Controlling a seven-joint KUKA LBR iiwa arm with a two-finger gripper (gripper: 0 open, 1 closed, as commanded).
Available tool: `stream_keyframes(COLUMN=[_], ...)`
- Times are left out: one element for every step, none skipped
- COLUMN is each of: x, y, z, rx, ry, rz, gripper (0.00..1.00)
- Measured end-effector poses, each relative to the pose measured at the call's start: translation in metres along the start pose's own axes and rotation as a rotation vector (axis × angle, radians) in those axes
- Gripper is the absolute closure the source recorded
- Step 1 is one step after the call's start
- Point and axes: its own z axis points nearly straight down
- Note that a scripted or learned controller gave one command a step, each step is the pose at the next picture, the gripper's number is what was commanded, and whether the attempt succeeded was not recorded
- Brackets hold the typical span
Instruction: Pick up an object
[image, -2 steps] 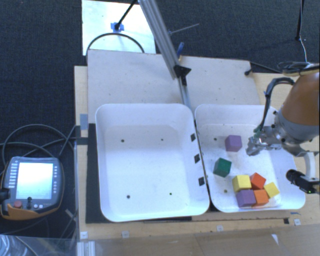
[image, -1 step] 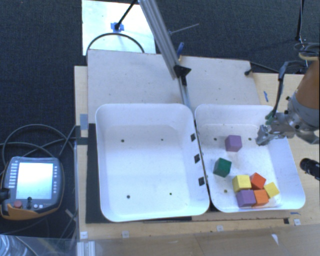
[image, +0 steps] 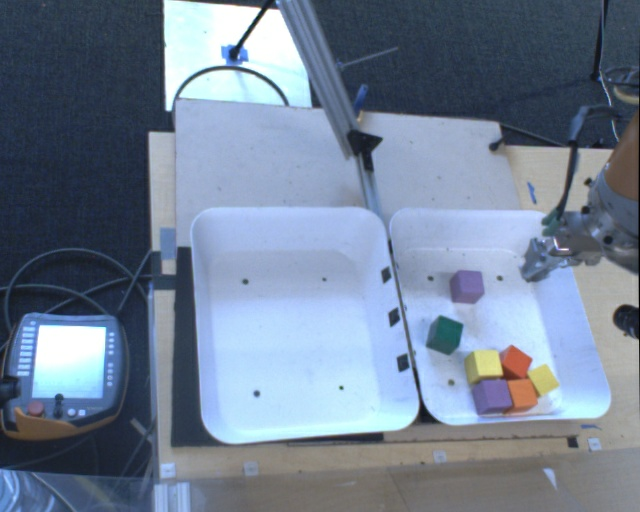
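Whether my gripper (image: 537, 266) stands wide or narrow I cannot tell: from above it reads as one grey lump, and no cube shows in it. It hangs over the far right corner of the right bin (image: 590, 345), close to the rim, with my arm (image: 620, 190) coming in from the right.

All the candidates lie in that bin. A purple cube (image: 466, 286) sits alone on the white floor, the nearest piece to me. A green cube (image: 444, 334) lies beyond it, close to the wall shared with the left bin (image: 215, 330). Five more, yellow, orange and purple, crowd together in a pile (image: 508, 380) at the near end, touching one another.

I judge this to be the approach step: nothing is lifted, and I am not yet over any cube.

My pick would be the purple cube. It has bare floor on every side, so I can come down around it without nudging a neighbour. The move calls for sliding left until I am centred above it, turning my wrist to meet two flat faces, opening wider than the cube, descending almost to the floor, and only then closing. The pile looks a poorer bet, since its cubes leave little room between them.
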Motion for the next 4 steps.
stream_keyframes(x=[0.057,0.111,0.164,0.218], y=[-0.004,0.003,0.004,0.006], z=[0.004,0.004,0.028,0.028], rx=[0.004,0.003,0.007,0.004], ry=[0.003,0.003,0.004,0.004], rz=[-0.005,-0.006,-0.005,-0.006], gripper=[1.0,1.0,1.0,1.0])
